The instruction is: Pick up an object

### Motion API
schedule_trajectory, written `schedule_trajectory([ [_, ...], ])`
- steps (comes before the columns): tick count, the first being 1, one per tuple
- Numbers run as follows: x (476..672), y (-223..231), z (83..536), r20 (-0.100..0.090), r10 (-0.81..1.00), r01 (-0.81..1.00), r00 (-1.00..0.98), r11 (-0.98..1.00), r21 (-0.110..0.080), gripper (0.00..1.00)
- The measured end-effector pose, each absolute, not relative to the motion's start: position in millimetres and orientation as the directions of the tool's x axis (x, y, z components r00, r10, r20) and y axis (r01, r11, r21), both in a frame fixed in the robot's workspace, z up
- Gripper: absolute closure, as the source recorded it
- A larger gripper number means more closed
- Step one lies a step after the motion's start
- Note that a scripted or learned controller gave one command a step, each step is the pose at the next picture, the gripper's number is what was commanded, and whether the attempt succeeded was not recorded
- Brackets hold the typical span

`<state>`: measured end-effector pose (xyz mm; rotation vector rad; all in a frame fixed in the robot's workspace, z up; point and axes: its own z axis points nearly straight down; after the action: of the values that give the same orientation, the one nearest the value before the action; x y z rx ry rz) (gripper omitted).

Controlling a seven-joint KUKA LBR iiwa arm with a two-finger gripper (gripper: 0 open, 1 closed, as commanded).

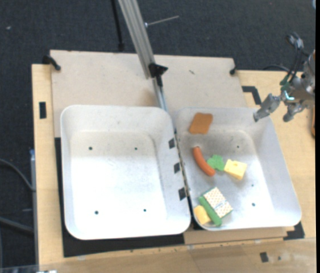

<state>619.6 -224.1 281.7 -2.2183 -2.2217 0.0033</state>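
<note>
Starting at the front edge: the right bin has a little pile jammed into its near-left corner, a checkered block with a green edge and a small yellow piece tucked right against it. They sit where the floor curves up into the wall, so my guess is that corner makes for an awkward grab, no room for a finger on the wall side

Next back, mid-bin: an orange-red sausage-shaped toy lying at a slant, a green piece touching its lower end, and a yellow cheese wedge just beside the green one. That trio is bunched, so a pinch on one would probably nudge the others

Further back, near the far wall, an orange flat block sits alone with bare floor around it. If I were picking a target, that's the easy one

The left bin holds nothing I can make out

Farthest off, the gripper hangs over the right bin's far-right corner, well apart from every toy. Fingers look spread, nothing between them, so released. Pick not yet started as far as I can judge
</note>
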Motion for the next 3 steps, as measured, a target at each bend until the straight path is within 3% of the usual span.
schedule_trajectory([
  [1, 620.2, -224.5, 284.9, -0.003, 1.000, 1.000, -0.004, 0.004, 0.001, 0.00],
  [3, 627.2, -224.3, 167.6, -0.001, 1.000, 1.000, -0.003, 0.003, -0.003, 0.00],
])
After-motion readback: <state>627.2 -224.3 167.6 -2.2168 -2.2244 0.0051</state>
